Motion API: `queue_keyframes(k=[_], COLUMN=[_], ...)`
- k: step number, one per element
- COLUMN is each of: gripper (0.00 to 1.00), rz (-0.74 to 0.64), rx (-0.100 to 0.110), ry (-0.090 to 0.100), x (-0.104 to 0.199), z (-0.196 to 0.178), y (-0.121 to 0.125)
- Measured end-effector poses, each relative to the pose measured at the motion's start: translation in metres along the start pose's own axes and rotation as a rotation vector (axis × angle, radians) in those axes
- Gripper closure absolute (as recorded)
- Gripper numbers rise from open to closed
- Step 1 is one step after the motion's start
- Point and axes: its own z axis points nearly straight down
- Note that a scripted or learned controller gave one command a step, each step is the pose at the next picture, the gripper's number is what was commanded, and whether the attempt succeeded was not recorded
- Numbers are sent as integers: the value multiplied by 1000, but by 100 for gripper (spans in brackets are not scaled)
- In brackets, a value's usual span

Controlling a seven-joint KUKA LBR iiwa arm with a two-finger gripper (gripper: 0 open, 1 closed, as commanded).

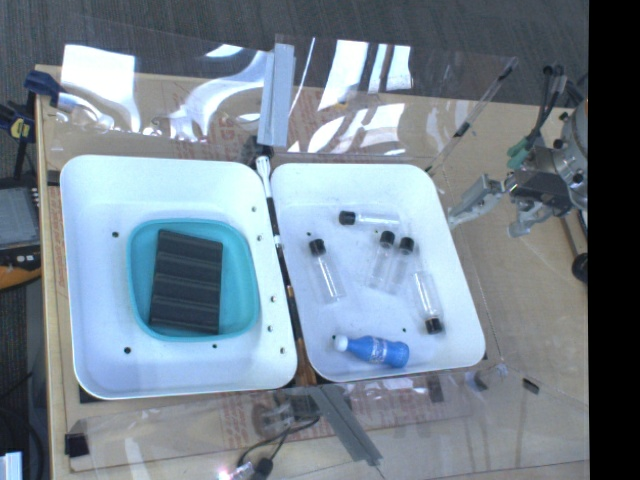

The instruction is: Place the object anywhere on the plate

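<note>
A small blue bottle [375, 349] lies at the front of the right bin [452, 258], near five clear vials with black caps. In the left bin [85, 268], a dark ridged block [187, 281] sits on the blue plate [239, 290]. The claw [490, 203] hangs just outside the right bin, holding nothing; how wide it is, I cannot tell.

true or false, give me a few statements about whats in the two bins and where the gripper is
1. A dark ridged block lies on the teal plate in the left bin. True.
2. The blue bottle stands upright in the left bin. False: it lies on its side in the right bin, near the front edge.
3. Several clear vials with black caps lie in the right bin. True.
4. The gripper is over the plate. False: it is by the right bin's outer edge.
</note>
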Motion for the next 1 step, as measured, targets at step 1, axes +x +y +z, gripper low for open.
queue_keyframes(k=[1], gripper=[0], rz=[140], rx=[1], ry=[2], x=[-6], z=[-38], y=[-8])
